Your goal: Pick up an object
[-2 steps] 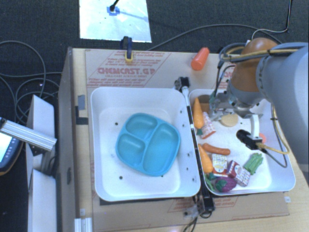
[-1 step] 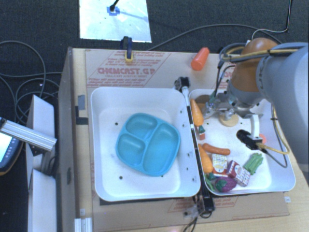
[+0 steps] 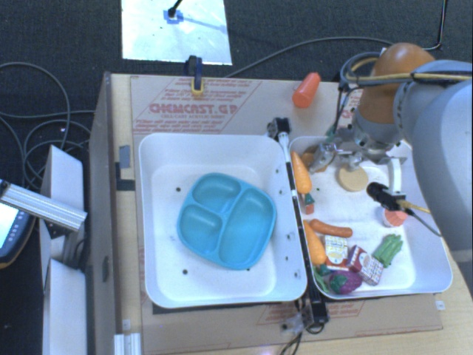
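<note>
Where the grey arm comes in from the right of the frame, its orange band sits at upper right and the tool (image 3: 334,156) hangs low over the far end of the right bin (image 3: 432,261), close to the bin's upper left corner; whether its fingers are apart or together cannot be told from this angle. Just right of the tool lies a round tan disc (image 3: 353,178), and nearby a carrot (image 3: 301,176) lies along the bin's left wall. Lower in the same bin are a sausage (image 3: 330,228), a second carrot (image 3: 315,248), a small printed carton (image 3: 365,265), a green leafy piece (image 3: 389,247), a purple piece (image 3: 344,281) and a pinkish-orange piece (image 3: 395,216) under a black part of the arm. The left bin (image 3: 166,272) holds a blue divided plate (image 3: 226,220) at the centre of the frame. Both bins rest on a brown cardboard sheet (image 3: 199,98) printed with red lettering, spread over the desk. An orange cylinder (image 3: 306,90) lies on the cardboard beyond the right bin. The floor around is dark carpet (image 3: 52,28), with black cables looping at left and a pale square sheet (image 3: 176,19) at the top of the frame.
</note>
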{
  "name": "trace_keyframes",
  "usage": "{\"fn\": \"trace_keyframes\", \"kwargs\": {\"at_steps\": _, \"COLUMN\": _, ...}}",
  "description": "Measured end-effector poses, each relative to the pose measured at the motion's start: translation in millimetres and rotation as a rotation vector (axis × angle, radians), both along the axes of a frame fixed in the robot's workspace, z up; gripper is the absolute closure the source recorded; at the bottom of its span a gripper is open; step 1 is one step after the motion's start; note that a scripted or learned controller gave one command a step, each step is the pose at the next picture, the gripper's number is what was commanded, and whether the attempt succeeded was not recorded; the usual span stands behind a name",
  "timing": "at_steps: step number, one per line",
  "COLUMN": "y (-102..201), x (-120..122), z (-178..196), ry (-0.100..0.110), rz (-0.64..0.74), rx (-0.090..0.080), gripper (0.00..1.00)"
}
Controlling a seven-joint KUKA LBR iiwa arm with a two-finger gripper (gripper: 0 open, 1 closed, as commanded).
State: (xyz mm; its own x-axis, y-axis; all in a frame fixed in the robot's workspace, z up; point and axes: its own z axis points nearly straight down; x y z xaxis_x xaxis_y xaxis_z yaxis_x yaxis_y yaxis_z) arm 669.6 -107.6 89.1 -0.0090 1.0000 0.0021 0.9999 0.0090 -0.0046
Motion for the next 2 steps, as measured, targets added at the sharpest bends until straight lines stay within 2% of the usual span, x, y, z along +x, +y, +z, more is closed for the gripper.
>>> {"fn": "trace_keyframes", "kwargs": {"at_steps": 1, "y": -11.8, "x": 0.0, "z": -0.2, "ry": 0.000, "rz": -0.002, "rx": 0.001, "gripper": 0.00}}
{"fn": "trace_keyframes", "kwargs": {"at_steps": 2, "y": -10.4, "x": -0.2, "z": -0.1, "ry": -0.001, "rz": -0.002, "rx": -0.003, "gripper": 0.00}}
